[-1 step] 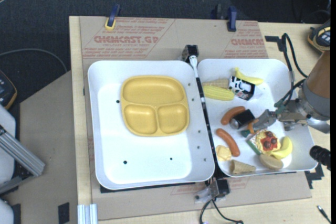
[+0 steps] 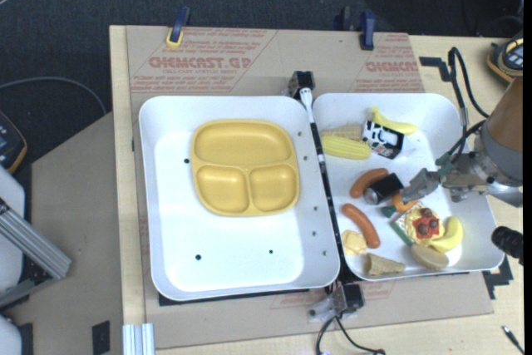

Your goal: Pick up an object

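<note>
The right bin (image 2: pixel 440 108) holds several toy foods. A yellow corn cob (image 2: pixel 345 147) lies at its upper left, beside a black-and-white cow-patterned item (image 2: pixel 382 139) with a yellow piece on top. Two orange-red sausages (image 2: pixel 367 180) (image 2: pixel 362 225) lie mid-left, with a black cylinder (image 2: pixel 382 190) between them. A pizza slice (image 2: pixel 421 223), a banana (image 2: pixel 451 235), a bread wedge (image 2: pixel 384 264) and a cheese piece (image 2: pixel 354 242) sit near the front. My gripper (image 2: pixel 422 184) reaches in from the right, low over the bin's middle, just right of the black cylinder and above a small orange piece (image 2: pixel 402 202).
The left bin (image 2: pixel 166 204) holds a yellow three-part plate (image 2: pixel 245 166). A divider (image 2: pixel 316 158) with a black clamp (image 2: pixel 301 82) separates the bins. Blue and yellow clamps (image 2: pixel 366 27) (image 2: pixel 176 31) sit on the bench's far edge. Cables (image 2: pixel 461 87) run beside the arm at right.
</note>
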Tool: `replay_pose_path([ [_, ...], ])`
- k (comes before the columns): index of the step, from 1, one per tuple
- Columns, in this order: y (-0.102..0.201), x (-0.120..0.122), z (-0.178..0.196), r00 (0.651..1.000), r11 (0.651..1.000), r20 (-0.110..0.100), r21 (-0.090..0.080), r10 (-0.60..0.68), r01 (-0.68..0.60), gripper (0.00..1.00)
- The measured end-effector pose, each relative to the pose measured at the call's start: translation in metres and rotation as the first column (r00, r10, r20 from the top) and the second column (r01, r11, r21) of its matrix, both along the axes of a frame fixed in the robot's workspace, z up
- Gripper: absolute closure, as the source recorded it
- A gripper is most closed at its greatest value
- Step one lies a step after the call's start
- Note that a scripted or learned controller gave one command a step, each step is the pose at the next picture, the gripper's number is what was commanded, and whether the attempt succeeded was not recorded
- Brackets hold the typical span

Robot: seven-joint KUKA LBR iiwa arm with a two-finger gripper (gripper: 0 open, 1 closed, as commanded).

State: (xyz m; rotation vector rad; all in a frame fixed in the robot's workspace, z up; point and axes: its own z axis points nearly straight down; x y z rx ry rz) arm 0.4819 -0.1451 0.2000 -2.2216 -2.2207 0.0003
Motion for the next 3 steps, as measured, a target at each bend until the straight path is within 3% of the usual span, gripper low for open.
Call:
replay_pose_path([
  [1, 0.0, -0.012, -0.053, 1.0, 1.0, -0.007, 0.003, -0.001, 0.001, 0.0],
  [2, -0.003, -0.008, -0.092, 1.0, 1.0, 0.018, -0.008, 0.0, 0.0, 0.0],
  [3, -0.006, -0.005, -0.095, 1.0, 1.0, 0.025, -0.012, -0.001, 0.001, 0.0],
])
